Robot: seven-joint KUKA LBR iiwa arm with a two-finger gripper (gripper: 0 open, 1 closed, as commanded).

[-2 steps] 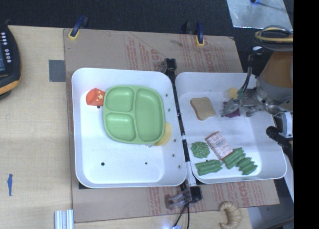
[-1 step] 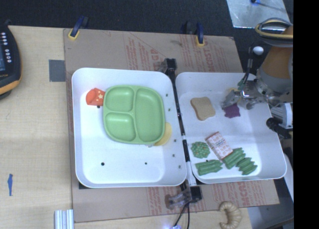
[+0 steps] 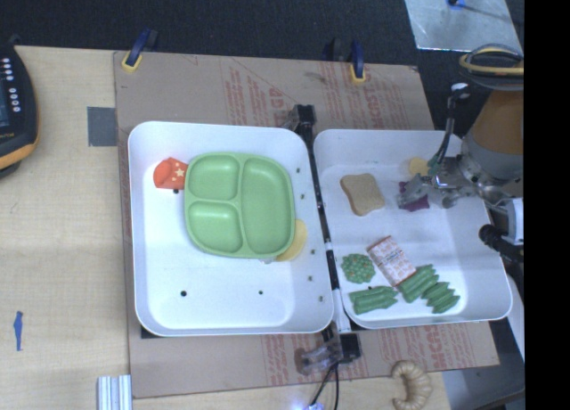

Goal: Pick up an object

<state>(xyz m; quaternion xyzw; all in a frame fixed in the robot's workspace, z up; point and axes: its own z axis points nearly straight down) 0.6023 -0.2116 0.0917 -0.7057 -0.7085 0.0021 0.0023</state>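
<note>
The right bin [image 3: 463, 239] holds a tan bread slice [image 3: 362, 192], a small purple object [image 3: 411, 197], a yellow piece [image 3: 417, 166], a red and white packet [image 3: 392, 259], a green broccoli floret [image 3: 358, 267] and green bean pods [image 3: 429, 288]. My gripper [image 3: 435, 184] is low over the upper right part of this bin, reaching in from the right. Its tip is right beside the purple object and seems to touch it. The arm's grey wrist [image 3: 494, 163] hides the bin's far right corner.
In the left bin [image 3: 160, 292] a green divided plate [image 3: 240, 205] lies over a yellow piece [image 3: 295, 241], with a red star-marked toy [image 3: 169, 173] at its left. A black and orange device [image 3: 13, 114] sits at the bench's left edge.
</note>
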